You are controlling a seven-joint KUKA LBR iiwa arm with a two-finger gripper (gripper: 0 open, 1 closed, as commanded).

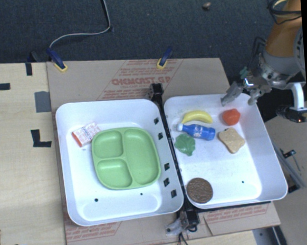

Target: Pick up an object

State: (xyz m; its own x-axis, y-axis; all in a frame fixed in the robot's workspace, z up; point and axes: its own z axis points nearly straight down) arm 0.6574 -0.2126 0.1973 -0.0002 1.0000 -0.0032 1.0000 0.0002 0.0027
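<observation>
Lying in the right bin [262, 153]: one banana [197, 116], bottle [196, 131], tomato [230, 117]; gripper [239, 93] seen spread, empty.

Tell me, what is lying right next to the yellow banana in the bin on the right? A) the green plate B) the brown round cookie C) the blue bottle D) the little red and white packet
C, the blue bottle lies just below the banana in the right bin, nearly touching it.
</observation>
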